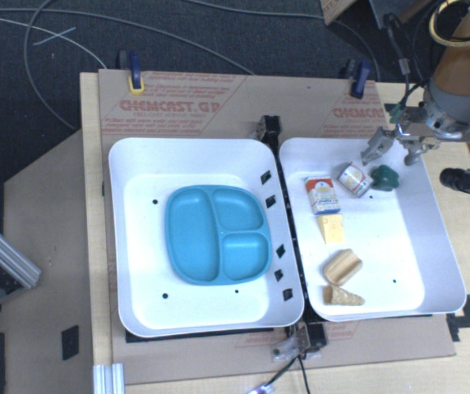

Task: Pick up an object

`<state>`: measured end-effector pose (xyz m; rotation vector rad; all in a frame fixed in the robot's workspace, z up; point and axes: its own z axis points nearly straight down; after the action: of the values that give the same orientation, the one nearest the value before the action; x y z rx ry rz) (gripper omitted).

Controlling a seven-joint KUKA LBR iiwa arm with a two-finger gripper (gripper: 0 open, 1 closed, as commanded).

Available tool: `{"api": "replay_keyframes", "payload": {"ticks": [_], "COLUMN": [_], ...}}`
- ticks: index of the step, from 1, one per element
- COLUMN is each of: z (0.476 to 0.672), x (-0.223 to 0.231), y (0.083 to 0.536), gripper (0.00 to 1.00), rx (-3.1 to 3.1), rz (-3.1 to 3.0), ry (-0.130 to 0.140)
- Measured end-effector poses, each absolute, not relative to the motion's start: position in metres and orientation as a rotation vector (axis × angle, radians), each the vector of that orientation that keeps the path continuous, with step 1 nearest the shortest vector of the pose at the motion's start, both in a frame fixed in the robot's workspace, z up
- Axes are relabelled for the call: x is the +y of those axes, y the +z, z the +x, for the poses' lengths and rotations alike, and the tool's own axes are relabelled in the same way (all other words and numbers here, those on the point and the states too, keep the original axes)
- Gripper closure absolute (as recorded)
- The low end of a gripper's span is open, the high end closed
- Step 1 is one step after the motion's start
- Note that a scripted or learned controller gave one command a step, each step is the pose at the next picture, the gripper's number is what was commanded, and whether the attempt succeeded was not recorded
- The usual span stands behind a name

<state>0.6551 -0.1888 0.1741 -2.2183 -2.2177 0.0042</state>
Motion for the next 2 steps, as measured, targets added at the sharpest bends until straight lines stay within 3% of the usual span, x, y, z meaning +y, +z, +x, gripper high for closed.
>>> {"api": "replay_keyframes", "payload": {"ticks": [1,2], "z": [0.661,0.663], "x": [-0.184,-0.184], "y": [0.123,0.138], "gripper": [0.00,1.00], "rx": [-2.221,-2.227], "rz": [-2.217,-2.219], "ry": [0.003,-0.003]}}
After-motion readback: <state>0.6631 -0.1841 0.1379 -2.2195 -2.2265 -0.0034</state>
